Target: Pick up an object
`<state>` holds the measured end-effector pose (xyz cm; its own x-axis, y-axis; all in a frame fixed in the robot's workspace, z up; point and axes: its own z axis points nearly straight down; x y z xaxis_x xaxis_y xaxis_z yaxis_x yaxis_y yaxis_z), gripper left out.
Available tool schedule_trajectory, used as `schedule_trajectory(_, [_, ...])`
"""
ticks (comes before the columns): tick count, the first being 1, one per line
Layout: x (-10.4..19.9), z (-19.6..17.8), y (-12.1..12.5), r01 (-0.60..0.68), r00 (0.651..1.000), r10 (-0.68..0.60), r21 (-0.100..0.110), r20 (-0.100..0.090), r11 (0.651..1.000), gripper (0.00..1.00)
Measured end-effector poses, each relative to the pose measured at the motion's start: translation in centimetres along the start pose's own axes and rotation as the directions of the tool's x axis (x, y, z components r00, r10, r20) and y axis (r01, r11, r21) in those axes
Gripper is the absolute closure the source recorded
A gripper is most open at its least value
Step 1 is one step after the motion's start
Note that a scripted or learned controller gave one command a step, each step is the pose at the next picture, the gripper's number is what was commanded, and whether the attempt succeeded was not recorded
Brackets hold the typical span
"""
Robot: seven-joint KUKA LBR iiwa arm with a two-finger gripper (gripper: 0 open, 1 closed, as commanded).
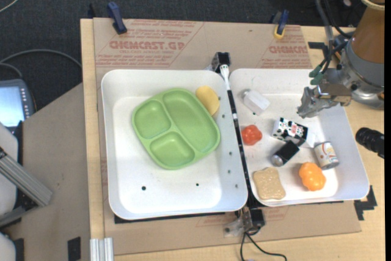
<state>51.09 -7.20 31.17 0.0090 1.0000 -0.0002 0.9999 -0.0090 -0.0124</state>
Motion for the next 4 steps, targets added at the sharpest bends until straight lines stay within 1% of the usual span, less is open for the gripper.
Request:
schedule_trajectory(1, [4.7, -5.7, -3.3, 0.014, 1.0, -0.014, -0.018, -0.001, 1.0, 1.0])
schedule_trajectory(2, [9.4, -8.7, -3.3, 0.015, 1.0, -0.015, -0.018, -0.001, 1.0, 1.0])
schedule_trajectory(3, [21.2, -12.4, -3.5, 0.019, 1.0, -0.019, -0.018, -0.003, 1.0, 1.0])
schedule_trajectory(4, [26.8, -15.3, -3.6, 0.016, 1.0, -0.016, -0.017, -0.003, 1.0, 1.0])
